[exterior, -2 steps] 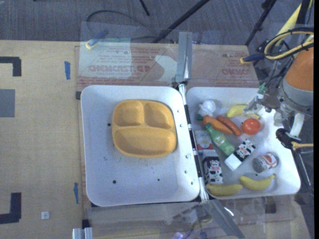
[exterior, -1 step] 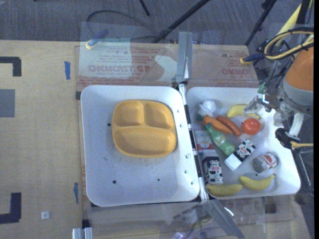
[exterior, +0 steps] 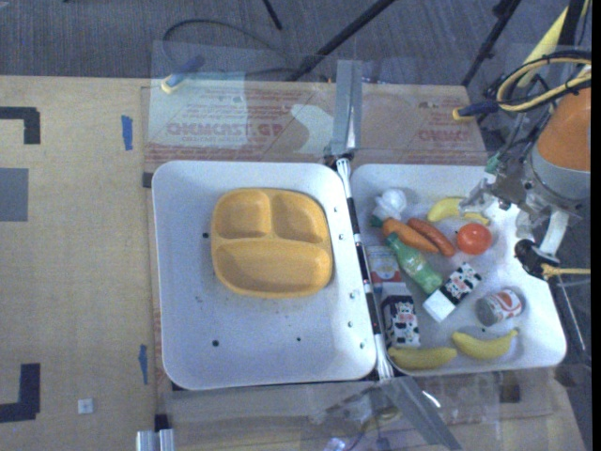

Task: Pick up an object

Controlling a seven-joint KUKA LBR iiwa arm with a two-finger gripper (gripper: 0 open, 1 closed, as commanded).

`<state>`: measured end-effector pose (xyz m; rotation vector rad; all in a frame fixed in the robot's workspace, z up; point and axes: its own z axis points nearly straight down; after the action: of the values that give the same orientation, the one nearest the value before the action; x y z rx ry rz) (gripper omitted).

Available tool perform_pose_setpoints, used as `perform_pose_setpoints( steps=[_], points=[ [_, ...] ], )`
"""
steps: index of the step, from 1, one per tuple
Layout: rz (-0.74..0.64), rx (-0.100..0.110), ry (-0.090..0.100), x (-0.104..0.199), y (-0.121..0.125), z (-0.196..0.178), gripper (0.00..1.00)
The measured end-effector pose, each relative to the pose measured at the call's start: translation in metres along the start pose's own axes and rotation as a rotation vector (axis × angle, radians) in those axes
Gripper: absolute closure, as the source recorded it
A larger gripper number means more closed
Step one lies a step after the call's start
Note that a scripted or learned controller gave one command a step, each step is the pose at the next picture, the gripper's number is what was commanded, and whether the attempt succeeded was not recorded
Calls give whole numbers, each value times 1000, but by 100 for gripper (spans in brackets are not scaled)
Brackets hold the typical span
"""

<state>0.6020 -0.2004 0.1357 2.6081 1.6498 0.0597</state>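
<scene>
The right bin point(exterior: 549, 332) holds several small toy items. Among them are a red tomato point(exterior: 474, 239), an orange carrot point(exterior: 420, 234), a green bottle point(exterior: 414, 263), a cow-patterned carton point(exterior: 454, 289) and a red-and-white can point(exterior: 499, 306). Two yellow bananas point(exterior: 484, 344) point(exterior: 422, 357) lie along its near edge, and a third banana point(exterior: 449, 209) lies at the back. My gripper point(exterior: 498, 189) hangs over the bin's far right corner, just above and right of the tomato and beside the back banana. Nothing can be seen held in it.
The left bin point(exterior: 178, 299) carries a yellow compartment plate point(exterior: 271, 242). A second cow-patterned carton point(exterior: 402, 321) and a white object point(exterior: 391, 200) sit near the divider between the bins. Cables point(exterior: 535, 73) and the arm's orange band point(exterior: 569, 134) crowd the right side.
</scene>
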Motion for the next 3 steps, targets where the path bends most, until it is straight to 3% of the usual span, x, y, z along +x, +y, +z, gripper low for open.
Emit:
perform_pose_setpoints(
  steps=[1,2,3],
  points=[
    [-8,3,0,0,0,0,0],
    [-132,68,-1,49,16,53,0],
    [-135,68,-2,51,17,44,100]
  ],
)
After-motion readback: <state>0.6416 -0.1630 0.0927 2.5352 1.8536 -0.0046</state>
